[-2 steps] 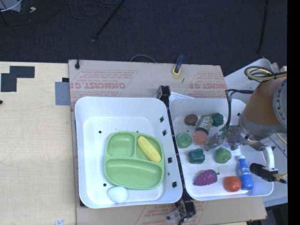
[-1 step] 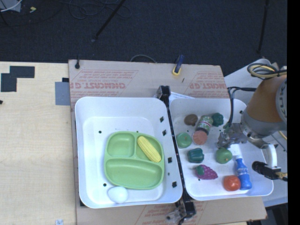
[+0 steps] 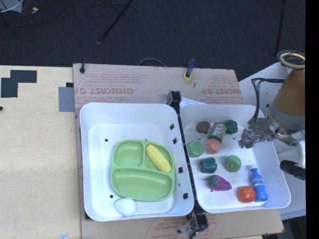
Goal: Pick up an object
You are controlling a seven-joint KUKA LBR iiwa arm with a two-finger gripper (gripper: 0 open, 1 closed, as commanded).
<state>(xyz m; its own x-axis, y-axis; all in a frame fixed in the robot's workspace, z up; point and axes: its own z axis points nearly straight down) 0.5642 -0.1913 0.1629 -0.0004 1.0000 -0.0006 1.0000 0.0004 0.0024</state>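
My gripper hangs over the right bin, near its right side, with the orange-banded wrist behind it at the frame's right. Nothing shows between its fingers. In the right bin lie a brown ball, a small jar, a dark green piece, a green round lid, a green pepper, a green apple, purple grapes, a tomato and a blue bottle. The apple lies just below and left of the gripper.
The left bin holds a green divided plate with a corn cob in one section, and a white egg beside the plate. Both bins rest on cardboard. A black divider runs between the bins.
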